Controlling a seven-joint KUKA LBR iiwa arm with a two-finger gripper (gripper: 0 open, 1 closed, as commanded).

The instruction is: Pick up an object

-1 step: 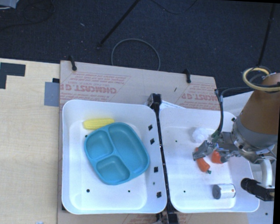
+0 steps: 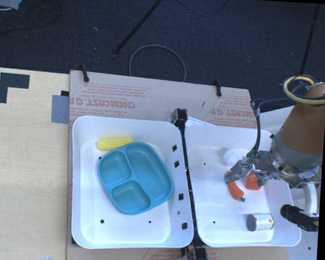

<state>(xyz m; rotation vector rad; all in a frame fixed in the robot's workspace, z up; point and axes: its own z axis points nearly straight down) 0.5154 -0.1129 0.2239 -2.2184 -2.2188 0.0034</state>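
Orange object [image 2: 235, 189] half hidden beneath the gripper [image 2: 242, 174], its grip impossible to tell.

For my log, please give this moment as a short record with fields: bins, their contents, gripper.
left bin: blue divided plate, yellow corn cob at its upper left edge
right bin: orange carrot, white ball, grey and white cylinder
gripper: low over right bin, beside the carrot
arm: reaches in from the right
held object: cannot tell
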